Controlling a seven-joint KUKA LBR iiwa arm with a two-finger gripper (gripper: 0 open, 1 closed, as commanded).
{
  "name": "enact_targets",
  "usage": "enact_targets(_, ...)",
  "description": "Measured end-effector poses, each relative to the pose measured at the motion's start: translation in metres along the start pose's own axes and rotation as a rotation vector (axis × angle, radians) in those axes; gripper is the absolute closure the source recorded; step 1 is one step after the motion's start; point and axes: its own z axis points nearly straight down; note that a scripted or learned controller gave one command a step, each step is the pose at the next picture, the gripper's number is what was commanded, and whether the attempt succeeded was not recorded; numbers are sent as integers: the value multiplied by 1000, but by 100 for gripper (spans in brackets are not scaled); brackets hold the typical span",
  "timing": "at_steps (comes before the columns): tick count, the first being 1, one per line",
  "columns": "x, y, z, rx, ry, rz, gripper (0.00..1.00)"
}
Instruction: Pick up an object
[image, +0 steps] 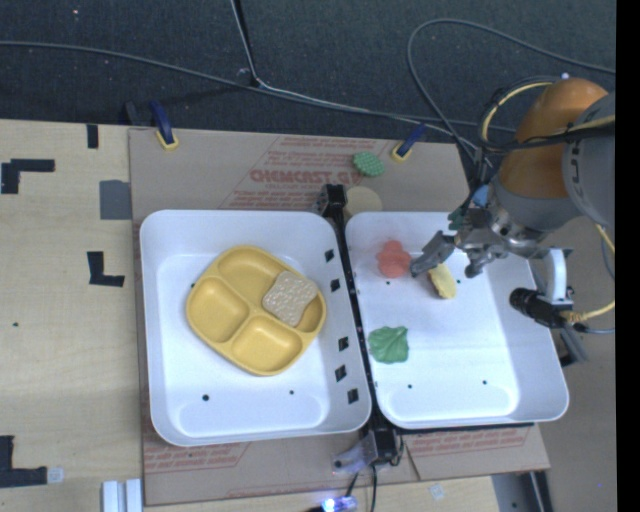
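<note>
1. Wooden table (60, 330); cardboard sheet under two white bins (160, 330).
2. Small yellow piece (443, 285), oblong, right bin near back wall.
3. Gripper (452, 262) above it, fingers spread, nothing between.

Pale wooden bench (60, 300) under brown cardboard sheet (290, 175); dark carpet (150, 50) beyond, crossed by cables (300, 95).

Robotics lab or test cell. Wooden bench (60, 330) marked with black tape pieces; cardboard sheet (260, 175) clamped along its far edge by blue-and-yellow clips (162, 128). Two white bins (165, 400) joined side by side. Loose cables (250, 75) trail over dark carpet (330, 45) beyond.
</note>
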Motion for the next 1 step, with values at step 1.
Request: enact_targets(1, 0, 3, -9, -14, -2, -3, 0)
